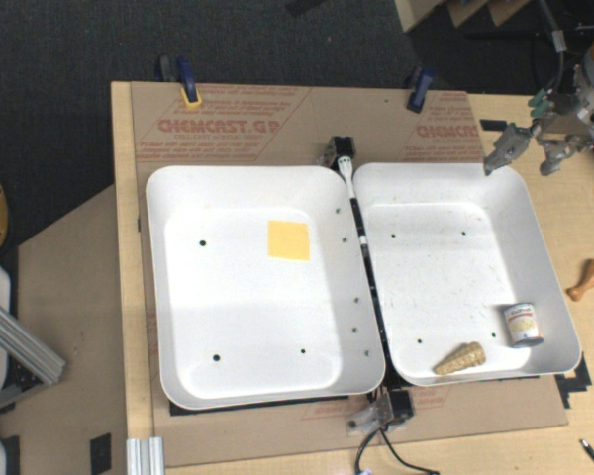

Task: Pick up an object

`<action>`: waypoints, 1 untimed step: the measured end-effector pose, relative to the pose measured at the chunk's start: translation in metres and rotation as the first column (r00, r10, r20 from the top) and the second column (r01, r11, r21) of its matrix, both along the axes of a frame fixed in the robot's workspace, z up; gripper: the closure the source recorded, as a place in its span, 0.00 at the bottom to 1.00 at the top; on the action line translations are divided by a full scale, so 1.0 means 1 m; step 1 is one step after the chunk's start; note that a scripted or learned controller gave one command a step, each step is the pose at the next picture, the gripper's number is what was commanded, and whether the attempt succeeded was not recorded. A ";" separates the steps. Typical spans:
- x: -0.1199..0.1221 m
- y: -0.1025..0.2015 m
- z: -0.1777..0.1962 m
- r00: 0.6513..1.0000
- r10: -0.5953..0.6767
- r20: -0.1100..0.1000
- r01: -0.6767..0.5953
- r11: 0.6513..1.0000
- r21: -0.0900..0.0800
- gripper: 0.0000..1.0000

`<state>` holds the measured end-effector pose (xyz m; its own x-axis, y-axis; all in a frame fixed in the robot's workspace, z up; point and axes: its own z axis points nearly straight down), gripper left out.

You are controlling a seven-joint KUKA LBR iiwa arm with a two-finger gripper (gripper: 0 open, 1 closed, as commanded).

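A flat yellow square (pixel 288 239) lies in the left bin (pixel 178 295), towards its back. In the right bin (pixel 426 265), near the front right corner, a small white can (pixel 522 325) stands beside a tan cone-shaped piece (pixel 460 358) that lies on its side. My gripper (pixel 527 154) hangs over the back right corner of the right bin, far from all three objects. Its fingers (pixel 501 150) are spread open with nothing between them.
The bins sit on a brown board (pixel 277 117) held by blue clamps (pixel 187 79) at the back. A small wooden piece (pixel 585 283) lies outside the right bin on the right. Cables and a connector (pixel 384 414) sit at the front between the bins.
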<state>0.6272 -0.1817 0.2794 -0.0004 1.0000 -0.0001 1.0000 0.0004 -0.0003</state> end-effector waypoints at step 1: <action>0.001 0.000 0.011 1.000 0.001 0.004 -0.001 1.000 -0.002 1.00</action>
<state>0.6278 -0.1817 0.2906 -0.0016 1.0000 -0.0018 1.0000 0.0016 0.0035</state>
